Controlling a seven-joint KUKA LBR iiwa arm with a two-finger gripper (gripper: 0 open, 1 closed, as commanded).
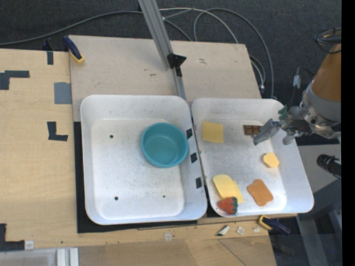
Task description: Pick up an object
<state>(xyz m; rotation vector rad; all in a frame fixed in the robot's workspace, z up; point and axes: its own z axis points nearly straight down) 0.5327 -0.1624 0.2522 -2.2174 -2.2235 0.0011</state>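
Picked out the small brown block [252, 129] as the likeliest target, lying flat in the right bin [238, 158] near its far wall. Found the gripper [275, 133] just beside it, spread open and empty. Judged best to centre over the block, descend straight, then close across its narrow side. Noted a small yellow piece [271, 160] nearby but apart, and a blue bowl [164, 144] in the left bin [111, 170].

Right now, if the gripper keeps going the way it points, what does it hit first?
The gripper points left across the right bin. First in line looks like the small brown piece, then the yellow square. Its height above them is unclear.
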